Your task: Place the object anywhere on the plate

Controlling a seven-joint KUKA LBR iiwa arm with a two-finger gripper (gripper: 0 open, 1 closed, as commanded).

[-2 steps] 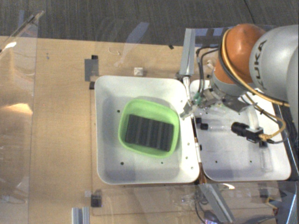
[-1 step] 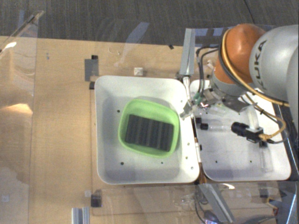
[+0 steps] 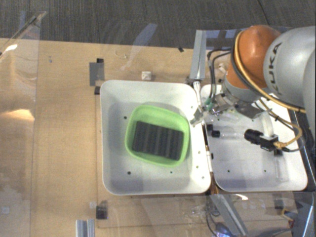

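I see the gripper (image 3: 198,116) at the right edge of the left bin (image 3: 114,174), its grip I cannot tell, green plate (image 3: 130,135) in that bin, dark ridged object (image 3: 158,139) lying on it

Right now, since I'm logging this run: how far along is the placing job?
Done, it seems: a dark ridged block lies inside the green plate in the left bin. In hand: nothing I can make out; the pincer hangs at the wall between the two bins. Left: probably just backing the pincer off, if that block is the object.
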